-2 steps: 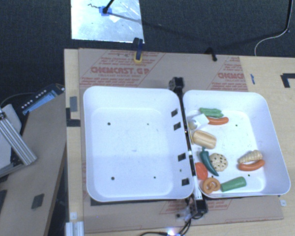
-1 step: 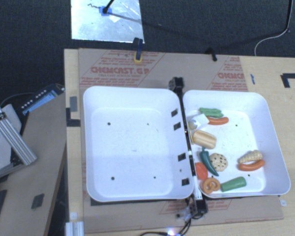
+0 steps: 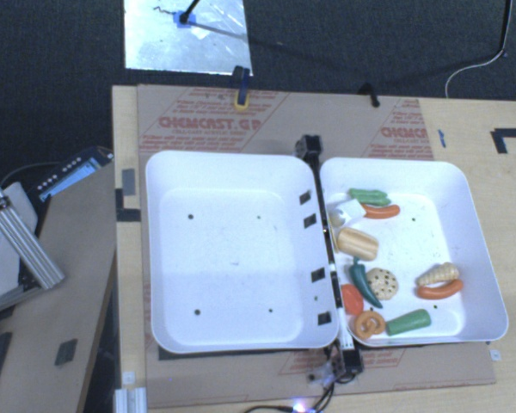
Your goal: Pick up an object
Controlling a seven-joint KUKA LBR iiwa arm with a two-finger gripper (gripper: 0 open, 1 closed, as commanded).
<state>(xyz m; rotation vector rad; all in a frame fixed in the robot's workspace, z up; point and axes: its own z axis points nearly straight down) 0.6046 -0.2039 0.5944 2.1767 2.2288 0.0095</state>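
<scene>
The right white bin [image 3: 469, 231] holds several toy foods. A green pepper [image 3: 368, 197] and an orange sausage [image 3: 382, 212] lie near its back. A tan bread roll [image 3: 358, 243] sits by the left wall. A dark green chili [image 3: 362, 284], a round cookie [image 3: 382, 283] and a red piece [image 3: 353, 298] lie in the middle. A cream pastry [image 3: 438, 274] rests on another orange sausage [image 3: 439, 290]. At the front are a pretzel [image 3: 367, 323] and a green cucumber [image 3: 408, 322].
The left white bin [image 3: 232, 248] stands beside the right one, joined along a black clipped divider [image 3: 320, 231]. Both rest on a cardboard sheet [image 3: 206, 119]. A yellow-and-blue clamp [image 3: 241, 89] stands at the back edge. A metal frame [image 3: 17, 239] is at the far left.
</scene>
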